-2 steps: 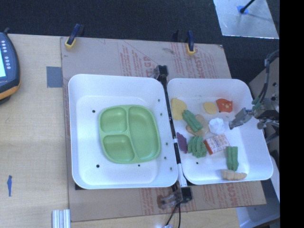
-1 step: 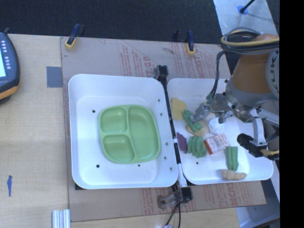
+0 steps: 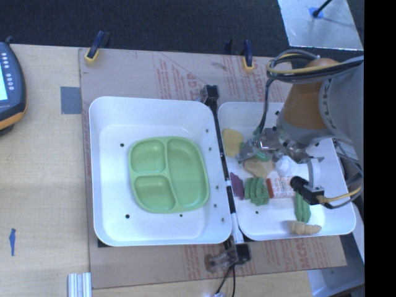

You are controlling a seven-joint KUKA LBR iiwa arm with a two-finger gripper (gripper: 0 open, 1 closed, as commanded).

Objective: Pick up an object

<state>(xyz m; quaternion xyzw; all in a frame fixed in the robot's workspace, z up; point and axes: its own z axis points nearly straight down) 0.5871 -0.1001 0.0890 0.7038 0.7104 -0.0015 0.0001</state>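
My gripper (image 3: 262, 152) hangs low over the right bin (image 3: 334, 228), above a tan food piece (image 3: 258, 167) near the bin's upper middle. A pale yellow piece (image 3: 232, 142) lies just to its left. Below it sit a purple piece (image 3: 237, 185), a green ridged piece (image 3: 257, 190) and a white-and-red packet (image 3: 283, 186). A dark green piece (image 3: 302, 207) and a cream piece (image 3: 305, 229) lie toward the bin's lower right. The arm's grey body and orange band (image 3: 306, 104) cover the bin's upper right.
The left bin (image 3: 105, 221) holds a light green divided plate (image 3: 167, 174). A black divider with clamps (image 3: 221, 166) runs between the bins. A handheld pendant (image 3: 9, 85) rests at the bench's far left. Yellow and blue clips (image 3: 94, 47) pin the cardboard's back edge.
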